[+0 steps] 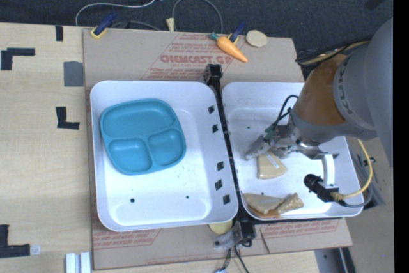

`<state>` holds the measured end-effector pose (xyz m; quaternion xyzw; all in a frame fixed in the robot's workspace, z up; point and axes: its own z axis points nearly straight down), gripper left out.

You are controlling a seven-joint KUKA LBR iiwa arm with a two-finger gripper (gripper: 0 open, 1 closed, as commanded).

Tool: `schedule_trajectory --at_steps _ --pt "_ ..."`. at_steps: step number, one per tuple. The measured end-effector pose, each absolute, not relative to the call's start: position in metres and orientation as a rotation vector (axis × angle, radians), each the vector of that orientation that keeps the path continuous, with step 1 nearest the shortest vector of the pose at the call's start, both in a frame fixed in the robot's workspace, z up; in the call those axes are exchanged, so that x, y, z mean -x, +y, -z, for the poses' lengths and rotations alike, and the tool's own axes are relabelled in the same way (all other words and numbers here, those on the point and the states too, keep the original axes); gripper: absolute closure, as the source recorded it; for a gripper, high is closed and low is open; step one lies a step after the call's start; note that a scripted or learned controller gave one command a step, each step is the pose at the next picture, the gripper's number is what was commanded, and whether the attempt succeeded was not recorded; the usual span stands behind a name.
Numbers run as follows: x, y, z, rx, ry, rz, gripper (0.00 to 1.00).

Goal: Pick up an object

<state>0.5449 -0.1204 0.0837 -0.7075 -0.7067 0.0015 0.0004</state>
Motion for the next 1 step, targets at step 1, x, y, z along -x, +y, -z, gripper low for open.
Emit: schedule_trajectory --at_steps 1 --pt "-0.5466 -0.1193 -0.0992 2.222 -2.224 -0.001 1.00"
